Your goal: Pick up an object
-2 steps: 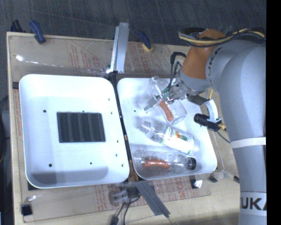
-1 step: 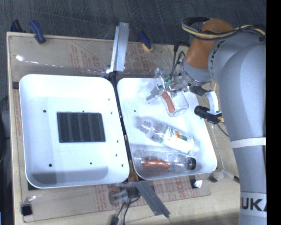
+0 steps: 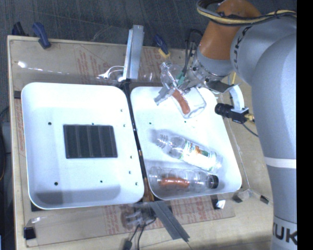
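Observation:
My gripper (image 3: 173, 90) hangs over the far edge of the right bin (image 3: 227, 139), below the arm's orange band. A small clear plastic container with an orange-red piece inside (image 3: 187, 104) sits between its pale fingers, tilted and lifted off the bin floor. Lower in the same bin lies a clear bottle with a green and orange label (image 3: 190, 152). Closer to the front wall rests a second clear bottle with a red insert and a black cap (image 3: 180, 181).
The left bin (image 3: 41, 108) holds a dark ribbed rectangle (image 3: 89, 141) on its floor. A metal divider post (image 3: 133, 51) stands at the far end between the bins. Blue clamps (image 3: 41, 35) grip the bench's back edge. A black fitting (image 3: 227, 110) sticks out by the right bin's rim.

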Robot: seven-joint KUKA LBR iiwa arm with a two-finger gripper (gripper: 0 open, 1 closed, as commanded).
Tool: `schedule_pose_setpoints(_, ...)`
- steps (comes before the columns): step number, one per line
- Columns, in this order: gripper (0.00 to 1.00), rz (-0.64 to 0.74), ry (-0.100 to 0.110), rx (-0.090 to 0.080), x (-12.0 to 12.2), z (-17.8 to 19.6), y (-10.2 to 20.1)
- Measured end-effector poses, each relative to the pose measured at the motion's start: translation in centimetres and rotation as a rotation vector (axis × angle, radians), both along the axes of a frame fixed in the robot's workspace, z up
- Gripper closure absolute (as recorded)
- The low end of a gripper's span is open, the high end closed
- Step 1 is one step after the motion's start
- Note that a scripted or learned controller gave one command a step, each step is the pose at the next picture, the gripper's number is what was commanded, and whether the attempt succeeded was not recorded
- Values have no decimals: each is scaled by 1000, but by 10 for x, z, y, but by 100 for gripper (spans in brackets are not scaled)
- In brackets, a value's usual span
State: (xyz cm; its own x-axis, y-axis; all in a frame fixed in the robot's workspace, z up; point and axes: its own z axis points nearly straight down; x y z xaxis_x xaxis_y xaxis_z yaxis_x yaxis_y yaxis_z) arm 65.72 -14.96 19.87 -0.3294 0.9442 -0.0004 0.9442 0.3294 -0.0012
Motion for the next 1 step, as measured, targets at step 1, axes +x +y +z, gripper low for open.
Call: schedule_pose_setpoints(1,100,96,0,-1,0,17,15)
